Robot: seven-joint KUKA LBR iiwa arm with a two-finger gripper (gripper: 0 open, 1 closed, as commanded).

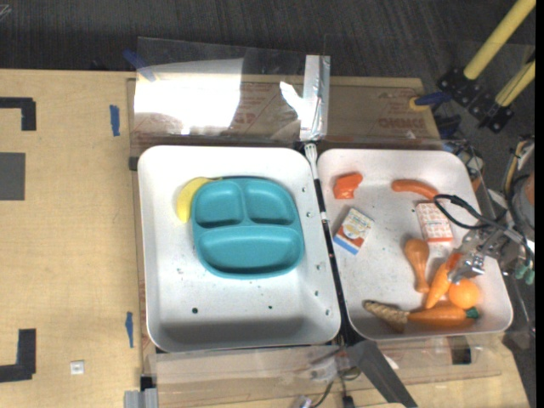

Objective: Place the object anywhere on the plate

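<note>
- Several toy foods crowd the lower right of the right bin [399, 164], where the gripper [473, 260] sits low among them at the frame's right side; a grab there could catch two pieces at once or nudge the pile aside.
- Whether the jaws are open or closed cannot be told: cables and metal parts blur together, and nothing is visibly held between them.
- Likely target, as a judgement: the orange round fruit [464, 295] or the carrot [437, 316], both just beside the gripper, touching each other against the bin's lower wall. That wall leaves little room for the jaws, so a slip or a pinch on the rim is possible.
- Smooth, rounded and glossy, the fruit may roll out of a loose grip on the way across.
- Transfer has to clear the divide between the bins to reach the teal plate [247, 225] in the left bin [229, 321], centre left of the frame; a yellow piece [185, 195] lies at its upper-left edge.
</note>
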